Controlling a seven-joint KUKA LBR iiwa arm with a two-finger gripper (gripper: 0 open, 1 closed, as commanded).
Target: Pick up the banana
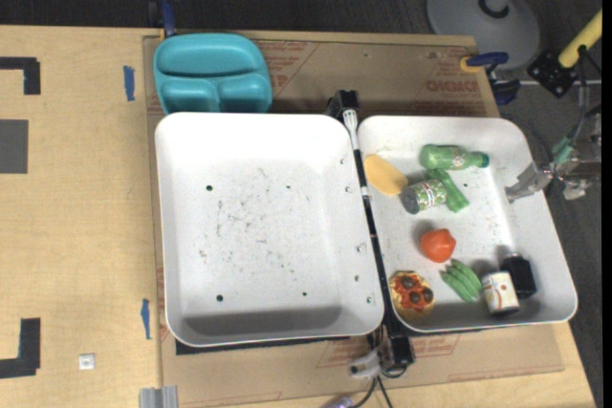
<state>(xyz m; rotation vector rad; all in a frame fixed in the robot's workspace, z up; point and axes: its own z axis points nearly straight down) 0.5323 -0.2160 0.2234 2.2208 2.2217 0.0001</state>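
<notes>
The stubby yellow plastic banana [383, 175] lies in the right-hand shallow white bin [545, 248], in its upper left part, just beside the wall that meets the left-hand white bin [258, 215]. Its long axis seems to run at a slant, from the upper left of the view down towards the lower right, though the shape is short and the ends are hard to make out.

The grey two-finger gripper [535, 181] sits at the opposite side, over the right rim of the same bin, well apart from the banana. Its outline is small and blurred against the bench edge, so whether it is wide or narrow cannot be told, and nothing is seen held in it.

The banana therefore lies across the bin from the gripper, towards the view's left. A green plastic bottle [453, 158] and a small grey can [425, 197] lie between them, the can nearly touching the banana's lower right end. A reach would likely have to pass above both.
</notes>
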